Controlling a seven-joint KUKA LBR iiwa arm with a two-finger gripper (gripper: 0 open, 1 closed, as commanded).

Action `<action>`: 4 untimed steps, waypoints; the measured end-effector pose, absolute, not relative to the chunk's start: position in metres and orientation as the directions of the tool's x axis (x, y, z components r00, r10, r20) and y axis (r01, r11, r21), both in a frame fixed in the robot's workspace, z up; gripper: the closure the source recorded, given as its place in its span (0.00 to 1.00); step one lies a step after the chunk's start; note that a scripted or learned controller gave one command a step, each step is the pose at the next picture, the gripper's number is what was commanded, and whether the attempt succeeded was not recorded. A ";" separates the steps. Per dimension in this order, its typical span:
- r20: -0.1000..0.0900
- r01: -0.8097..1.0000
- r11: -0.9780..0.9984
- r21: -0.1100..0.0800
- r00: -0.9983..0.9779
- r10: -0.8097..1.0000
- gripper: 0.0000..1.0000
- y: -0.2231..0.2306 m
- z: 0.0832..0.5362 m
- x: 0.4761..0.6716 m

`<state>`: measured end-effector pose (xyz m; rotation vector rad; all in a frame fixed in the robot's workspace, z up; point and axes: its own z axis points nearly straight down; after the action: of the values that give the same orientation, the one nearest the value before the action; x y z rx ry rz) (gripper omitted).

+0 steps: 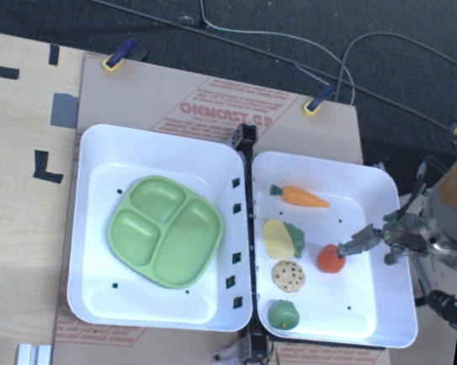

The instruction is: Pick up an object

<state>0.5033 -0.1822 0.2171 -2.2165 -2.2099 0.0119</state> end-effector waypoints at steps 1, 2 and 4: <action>0.000 1.000 0.001 -0.002 -0.001 1.000 0.00 -0.182 0.223 0.506; 0.000 1.000 0.001 -0.005 -0.001 1.000 0.00 -0.182 0.180 0.506; -0.002 1.000 0.001 -0.001 -0.001 1.000 0.00 -0.185 0.083 0.504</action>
<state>0.5041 -0.1849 0.0831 -2.2203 -2.2232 0.0029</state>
